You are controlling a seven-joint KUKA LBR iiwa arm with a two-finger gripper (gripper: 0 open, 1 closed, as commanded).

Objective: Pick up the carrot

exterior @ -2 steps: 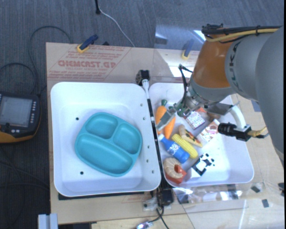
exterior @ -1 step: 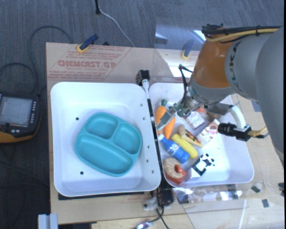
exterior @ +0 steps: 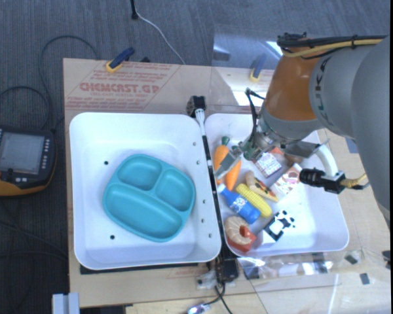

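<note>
carrot [exterior: 232, 171] lies in the right bin [exterior: 314, 241], near its left wall, among other toy foods | jaws [exterior: 247, 152] hang just above and beside its upper end; how far open I cannot tell, nothing visibly held | progress: approach seems done; grasp and lift are left

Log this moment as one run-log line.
task: pick up carrot | end effector: above carrot, right bin | carrot: lying in bin | tray: left bin

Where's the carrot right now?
In the camera view, the carrot lies in the right bin, near its left wall, just below the tool and above the blue bottle.
</note>
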